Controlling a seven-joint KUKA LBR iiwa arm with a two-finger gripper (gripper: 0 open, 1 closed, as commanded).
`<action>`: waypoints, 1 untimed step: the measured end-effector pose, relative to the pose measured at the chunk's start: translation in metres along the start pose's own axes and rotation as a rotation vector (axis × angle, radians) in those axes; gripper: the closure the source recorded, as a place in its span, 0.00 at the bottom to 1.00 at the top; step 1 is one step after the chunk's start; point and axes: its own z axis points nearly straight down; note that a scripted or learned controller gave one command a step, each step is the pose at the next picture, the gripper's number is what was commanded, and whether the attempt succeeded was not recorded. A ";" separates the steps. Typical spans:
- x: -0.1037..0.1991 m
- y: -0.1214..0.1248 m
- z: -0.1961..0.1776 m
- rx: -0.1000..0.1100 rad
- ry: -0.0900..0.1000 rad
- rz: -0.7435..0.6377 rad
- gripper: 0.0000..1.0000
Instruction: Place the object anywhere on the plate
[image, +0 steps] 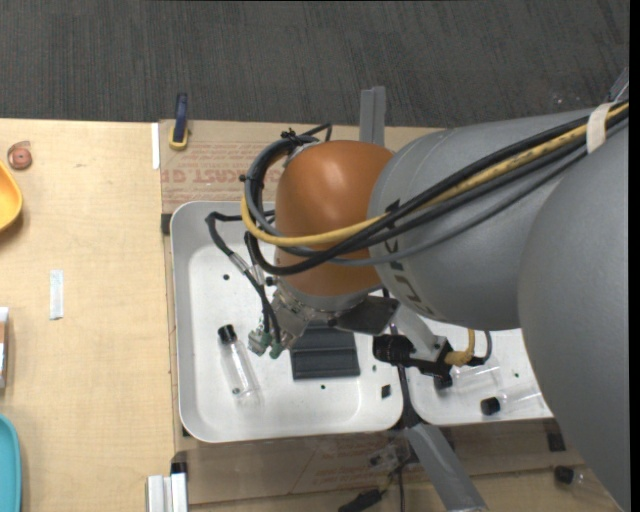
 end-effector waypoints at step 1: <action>-0.079 0.055 -0.034 -0.002 -0.002 0.038 1.00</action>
